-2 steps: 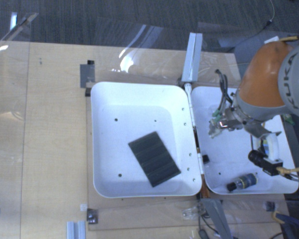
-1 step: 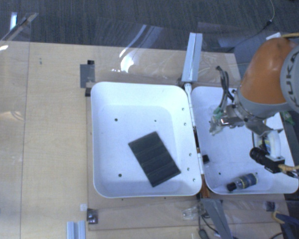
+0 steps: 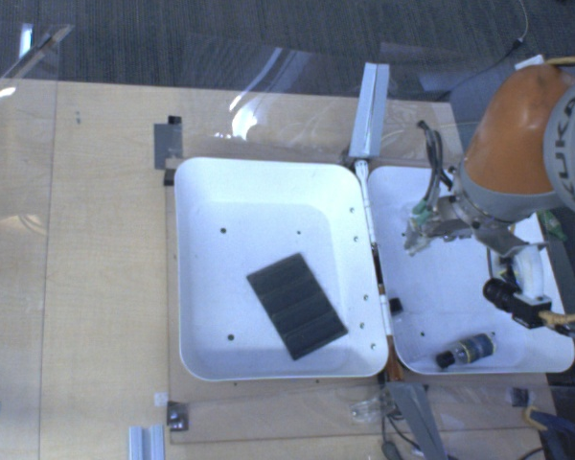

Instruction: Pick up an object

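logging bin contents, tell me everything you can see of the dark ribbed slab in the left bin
The dark grey, flat rectangular slab lies on the floor of the left white shallow bin, toward its near right part. Parallel grooves cross its top, dividing it into strips; the surface looks matte, maybe rubber or plastic. It sits rotated at a slant to the bin walls, lying flat, touching only the bin floor, apart from the walls.

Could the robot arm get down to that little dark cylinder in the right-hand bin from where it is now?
Probably yes. The small dark cylinder lies in the open near the front edge of the right bin, with nothing on top of it. The arm hangs over that same bin, so a short move forward and down looks enough.
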